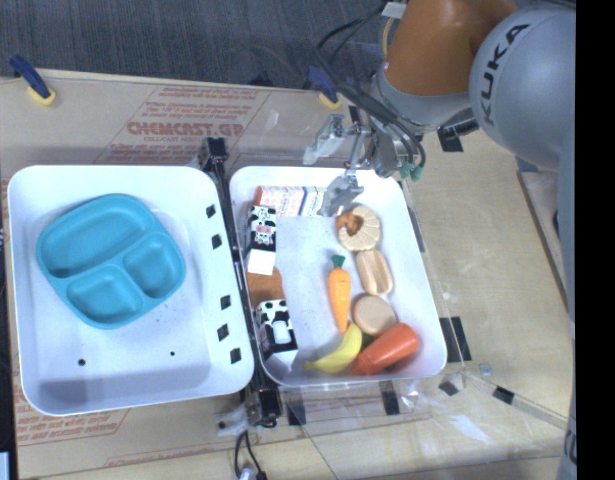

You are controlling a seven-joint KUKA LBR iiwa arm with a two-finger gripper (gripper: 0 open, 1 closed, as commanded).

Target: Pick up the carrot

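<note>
While the grey arm (517, 68) with its orange band fills the upper right of the frame, its gripper (339, 190) hangs over the upper edge of the right bin (419, 268), its metal fingers (337, 196) pointing down toward the bin's top middle; they look close together with nothing between them, though how far apart they stand cannot be told for sure. Below it, near the centre of the right bin, lies the carrot (339, 296), orange with a small green top pointing toward the upper part of the frame, lying nearly upright in the picture and well apart from the fingers. Just to its upper right sits a round tan pastry (358, 228), and right beside the carrot on the right lies a pale bread roll (373, 271), with a round beige piece (372, 315) below that. At the lower edge of the bin a yellow banana (339, 353) curves just under the carrot's tip, touching a red-orange vegetable (391, 348) at the lower right. Along the bin's left wall runs a column of small boxes, among them a black-and-white carton (263, 230), a brown block (266, 286) and another black-and-white carton (276, 326); a red-and-white box (287, 200) lies at the top. The left bin (47, 368) holds a blue divided plate (109, 258) in its upper half.
</note>
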